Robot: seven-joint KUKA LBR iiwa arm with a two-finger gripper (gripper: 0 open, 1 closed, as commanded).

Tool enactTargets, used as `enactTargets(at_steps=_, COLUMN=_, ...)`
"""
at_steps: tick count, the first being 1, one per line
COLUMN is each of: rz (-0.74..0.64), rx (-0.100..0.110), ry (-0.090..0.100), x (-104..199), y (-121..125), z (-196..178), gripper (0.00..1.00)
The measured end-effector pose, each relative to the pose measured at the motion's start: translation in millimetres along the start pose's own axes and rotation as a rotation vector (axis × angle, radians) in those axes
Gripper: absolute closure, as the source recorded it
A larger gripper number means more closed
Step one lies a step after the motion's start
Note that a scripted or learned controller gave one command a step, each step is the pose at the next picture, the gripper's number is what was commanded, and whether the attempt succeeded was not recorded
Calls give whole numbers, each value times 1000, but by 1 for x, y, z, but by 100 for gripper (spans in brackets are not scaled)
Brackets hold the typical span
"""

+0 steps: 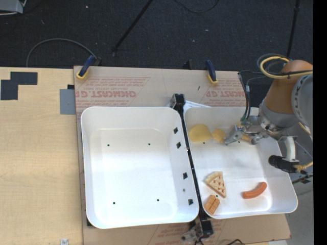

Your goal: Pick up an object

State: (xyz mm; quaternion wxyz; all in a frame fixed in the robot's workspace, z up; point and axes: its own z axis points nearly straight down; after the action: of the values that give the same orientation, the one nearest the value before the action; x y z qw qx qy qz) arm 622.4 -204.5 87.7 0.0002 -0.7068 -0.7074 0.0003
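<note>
While the grey arm [286, 103] with its orange band reaches in from the right, its gripper [236, 136] hangs low over the far part of the right bin [278, 200], its metal tip just beside a small yellow piece [218, 135]. Nothing can be seen between the gripper's tips, and how far apart they stand cannot be told at this size. Just beyond that small piece, toward the black divider clips [184, 154] between the bins, lies a larger yellow lump [200, 132]. Nearer the front of the right bin rest a waffle-patterned wedge [216, 183], an orange block [211, 203] just beside the wedge at the front rim, and a red sausage [254, 190], well apart from the gripper. The left bin [92, 162] lies beside it.
</note>
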Motion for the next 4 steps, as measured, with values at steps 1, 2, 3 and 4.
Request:
enactTargets(at_steps=1, rz=0, rx=0, ry=0, x=0, y=0, z=-10, gripper=100)
enactTargets(at_steps=2, rz=1, rx=-5, ry=-1, x=3, y=-8, z=-63, gripper=100)
enactTargets(at_steps=3, rz=0, rx=-6, ry=-1, x=8, y=-6, z=-124, gripper=100)
enactTargets(at_steps=4, rz=1, rx=-5, ry=-1, x=12, y=-9, z=-186, gripper=100)
